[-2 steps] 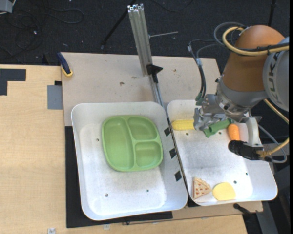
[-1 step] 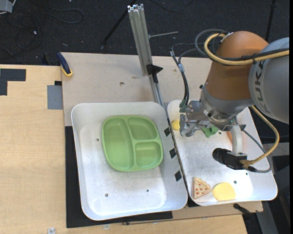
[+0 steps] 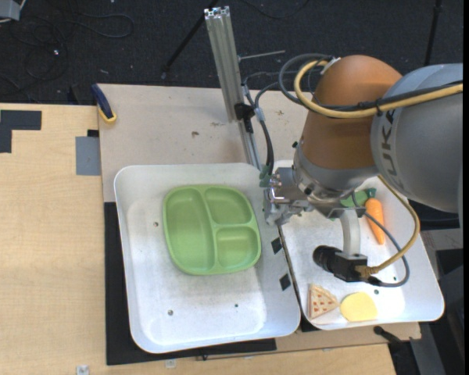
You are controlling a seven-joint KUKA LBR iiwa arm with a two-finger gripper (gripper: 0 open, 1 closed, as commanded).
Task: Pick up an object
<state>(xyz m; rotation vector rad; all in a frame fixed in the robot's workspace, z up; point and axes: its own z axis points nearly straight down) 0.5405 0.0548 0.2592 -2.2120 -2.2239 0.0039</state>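
Carrot (image 3: 375, 219), a small orange toy piece, lies lengthwise near the far wall of the right bin (image 3: 424, 291). A green scrap at its upper end is largely covered by the arm, so its shape cannot be made out. In the near corner of the same bin lie a triangular pizza slice (image 3: 321, 301) with red dots and, just beside it, a rounded yellow piece (image 3: 358, 307); what the yellow piece represents is unclear. The left bin (image 3: 129, 233) carries a green divided plate (image 3: 211, 229) with three compartments, none holding anything.

Writing: the dark letters "UK" can be read on the grey arm housing (image 3: 422, 131); the rest of the word is cut off.

The pincer (image 3: 284, 204) sits below the orange band, over the seam between the two bins. It is masked by the wrist, so it cannot be told whether it is wide or narrow. No object is seen in it.

An aluminium post (image 3: 223, 53) rises from the bench (image 3: 164, 123) behind the bins.
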